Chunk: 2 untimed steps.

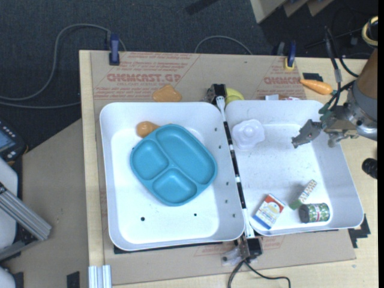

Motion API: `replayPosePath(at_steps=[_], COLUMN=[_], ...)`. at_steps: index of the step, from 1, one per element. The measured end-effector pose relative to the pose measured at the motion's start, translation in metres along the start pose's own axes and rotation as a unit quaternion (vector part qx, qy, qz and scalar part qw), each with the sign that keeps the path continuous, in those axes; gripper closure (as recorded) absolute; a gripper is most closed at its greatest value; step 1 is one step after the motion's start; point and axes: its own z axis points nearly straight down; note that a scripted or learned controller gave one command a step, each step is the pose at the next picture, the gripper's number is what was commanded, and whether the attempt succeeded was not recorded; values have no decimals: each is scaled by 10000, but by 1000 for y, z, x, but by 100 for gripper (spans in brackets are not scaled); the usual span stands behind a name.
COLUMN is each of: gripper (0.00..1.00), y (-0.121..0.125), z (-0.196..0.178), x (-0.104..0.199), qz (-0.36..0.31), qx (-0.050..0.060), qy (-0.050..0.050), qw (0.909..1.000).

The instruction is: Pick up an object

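The pick is not yet made: the pincer [307,134], at the frame's right, hangs apparently part-open and empty above the right bin [282,164], whose small can [314,212] lies untouched lower right.

Two shallow white bins sit side by side at the centre of the frame on a pale wooden surface [90,161]. The left bin [117,221] and the right bin [345,179] meet along a dark seam running top to bottom. A brown board [192,74] printed with red lettering lies beneath their upper edges, fixed by a blue clamp [113,48] at upper left and a second blue clamp [290,54] at upper right. Thin grey cables [57,53] loop across the dark carpet [120,11] in the upper part of the frame. A slanted metal rail [21,212] crosses the lower left corner.
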Motion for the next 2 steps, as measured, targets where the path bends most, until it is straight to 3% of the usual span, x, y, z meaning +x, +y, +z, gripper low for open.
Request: replayPosePath(at_steps=[1, 2], gripper=[0, 0], y=[-51, -59], z=[125, 162], x=[-45, -31], qz=[24, 5], qx=[40, 4], qy=[16, 2], qw=[10000, 10000])
